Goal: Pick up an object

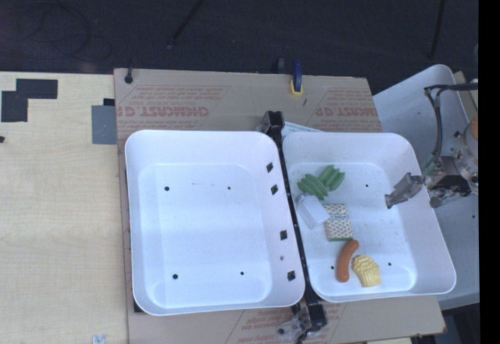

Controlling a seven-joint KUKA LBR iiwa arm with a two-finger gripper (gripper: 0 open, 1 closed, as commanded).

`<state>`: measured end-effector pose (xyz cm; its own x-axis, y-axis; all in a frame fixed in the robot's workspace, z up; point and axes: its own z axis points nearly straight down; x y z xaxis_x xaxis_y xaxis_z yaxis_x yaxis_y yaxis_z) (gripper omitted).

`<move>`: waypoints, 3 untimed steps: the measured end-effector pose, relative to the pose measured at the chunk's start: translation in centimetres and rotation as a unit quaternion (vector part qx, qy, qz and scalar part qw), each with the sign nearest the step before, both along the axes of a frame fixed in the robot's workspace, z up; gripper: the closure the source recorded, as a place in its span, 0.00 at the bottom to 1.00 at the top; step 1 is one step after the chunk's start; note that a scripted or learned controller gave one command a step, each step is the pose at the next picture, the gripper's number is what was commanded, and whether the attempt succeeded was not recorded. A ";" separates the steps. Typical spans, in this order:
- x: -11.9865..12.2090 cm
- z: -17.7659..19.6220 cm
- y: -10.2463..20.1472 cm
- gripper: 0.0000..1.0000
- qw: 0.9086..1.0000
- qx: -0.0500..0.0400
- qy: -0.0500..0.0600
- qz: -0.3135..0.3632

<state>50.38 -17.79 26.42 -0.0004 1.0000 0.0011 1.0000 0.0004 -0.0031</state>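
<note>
The right bin (422, 272) holds several small objects. A green pea-pod bunch (321, 181) lies near its left wall. Below that are a pale clear piece (312, 213) and a checkered green-and-white block (338, 223). An orange sausage (346, 259) and a yellow corn-like piece (366, 270) rest near the front. My gripper (405, 190) hangs over the right side of this bin, well to the right of the objects and apart from all of them. Nothing shows in it.
The left bin (141, 178) sits beside the right one, joined by a black divider with clips (282, 209). Both stand on a cardboard sheet (203, 104). Cables and the arm's wrist (453, 178) crowd the right edge.
</note>
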 end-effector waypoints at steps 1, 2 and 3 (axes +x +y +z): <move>-3.0 -3.8 5.4 0.00 1.000 0.002 0.003 0.002; 4.1 -15.8 7.9 0.00 1.000 0.002 0.000 0.001; 6.3 -16.0 8.2 0.00 1.000 -0.001 -0.012 -0.001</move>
<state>56.65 -9.58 10.47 0.0024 1.0000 -0.0013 0.9998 -0.0024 0.0213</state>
